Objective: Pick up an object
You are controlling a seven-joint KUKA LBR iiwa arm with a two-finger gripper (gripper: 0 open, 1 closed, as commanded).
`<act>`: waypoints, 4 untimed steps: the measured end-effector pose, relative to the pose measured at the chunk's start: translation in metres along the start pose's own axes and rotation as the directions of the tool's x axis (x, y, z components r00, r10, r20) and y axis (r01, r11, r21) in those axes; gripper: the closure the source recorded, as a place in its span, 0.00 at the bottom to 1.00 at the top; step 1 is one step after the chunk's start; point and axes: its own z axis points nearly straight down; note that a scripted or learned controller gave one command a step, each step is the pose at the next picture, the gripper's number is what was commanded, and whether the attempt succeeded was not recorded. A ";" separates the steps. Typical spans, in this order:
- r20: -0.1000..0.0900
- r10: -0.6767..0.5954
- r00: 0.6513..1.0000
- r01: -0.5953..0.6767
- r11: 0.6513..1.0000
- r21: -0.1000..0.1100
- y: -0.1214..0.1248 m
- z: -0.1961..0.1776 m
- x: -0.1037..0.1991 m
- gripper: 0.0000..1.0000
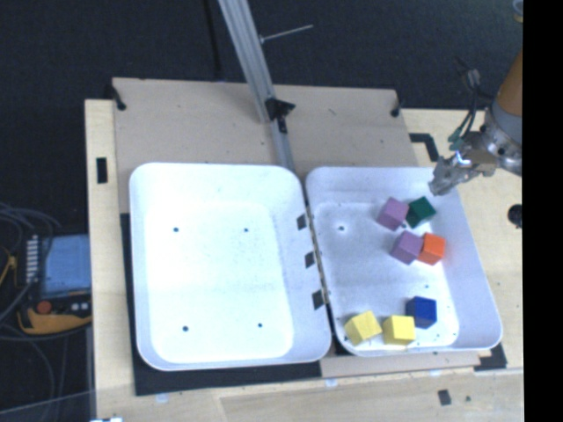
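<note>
**Nothing lifted yet**

I hang at the right bin's (457,319) far right rim, my gripper (444,181) just beside the green cube (421,210). I cannot tell how it is set. All seven cubes lie in that bin; the whole pick remains.

A: The two bins, left bin (220,262) and right bin (369,262), look like smooth white plastic with a slight sheen.

B: And the desk (101,236)?

A: Pale, matt, wood-like board. A black matt mat (141,378) shows under the left bin at seven o'clock.

B: The blocks?

A: Matt, solid colour; the yellow block (362,327) and blue block (422,310) look smooth. The slanted rail (251,55) at twelve o'clock looks like brushed metal.
</note>
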 end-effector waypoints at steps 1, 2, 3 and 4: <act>-0.003 -0.004 1.000 0.004 1.000 0.004 0.008 0.005 0.059 1.00; -0.004 -0.005 1.000 0.005 1.000 0.004 0.008 0.007 0.122 1.00; -0.004 -0.004 1.000 0.004 1.000 0.006 0.006 0.019 0.175 1.00; -0.004 -0.003 1.000 0.003 1.000 0.007 0.005 0.024 0.220 1.00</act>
